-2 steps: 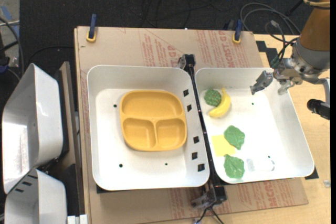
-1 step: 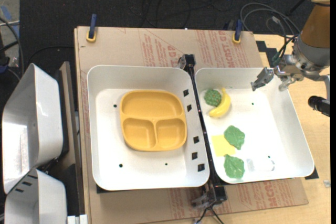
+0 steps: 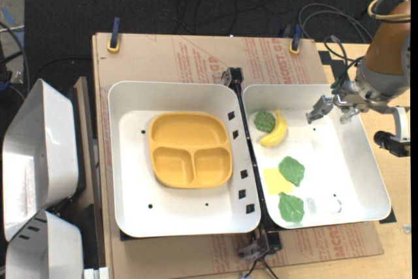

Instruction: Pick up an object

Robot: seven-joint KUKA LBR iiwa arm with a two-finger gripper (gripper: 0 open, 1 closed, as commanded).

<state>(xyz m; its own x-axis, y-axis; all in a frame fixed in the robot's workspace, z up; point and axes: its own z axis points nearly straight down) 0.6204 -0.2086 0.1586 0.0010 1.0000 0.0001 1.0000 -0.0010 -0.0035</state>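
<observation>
In the right bin (image 3: 366,160), banana (image 3: 275,131) lies well left of jaws (image 3: 333,108).

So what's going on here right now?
The arm's hand hangs over the upper right of the right bin, with nothing between its fingers. A banana, three green pieces and a yellow square lie in that bin, all apart from the hand. A yellow tray sits in the left bin. Nothing is picked up yet.
</observation>
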